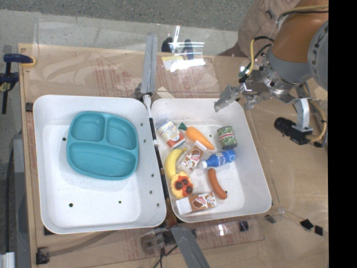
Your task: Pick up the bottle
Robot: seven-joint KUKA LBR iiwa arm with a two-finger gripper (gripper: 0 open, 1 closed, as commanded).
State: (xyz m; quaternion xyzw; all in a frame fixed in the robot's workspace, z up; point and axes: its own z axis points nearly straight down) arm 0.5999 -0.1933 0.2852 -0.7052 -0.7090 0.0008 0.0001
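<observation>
Blue bottle (pixel 220 159) lies on its side in right bin (pixel 254 166), white cap toward 8 o'clock | we see green can (pixel 226 137) at its 12, sausage (pixel 217 183) at its 6, carrot (pixel 199 138) at 10 | gripper (pixel 230 98) hangs over bin's 12 o'clock rim, holding nothing; fingers possibly apart, we cannot tell | teal plate (pixel 102 144) in left bin (pixel 50 205).

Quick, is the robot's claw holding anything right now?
Gripper: nothing is between its fingers; it hangs over the right bin's far edge, away from the blue bottle. Open or shut: cannot be told.
</observation>
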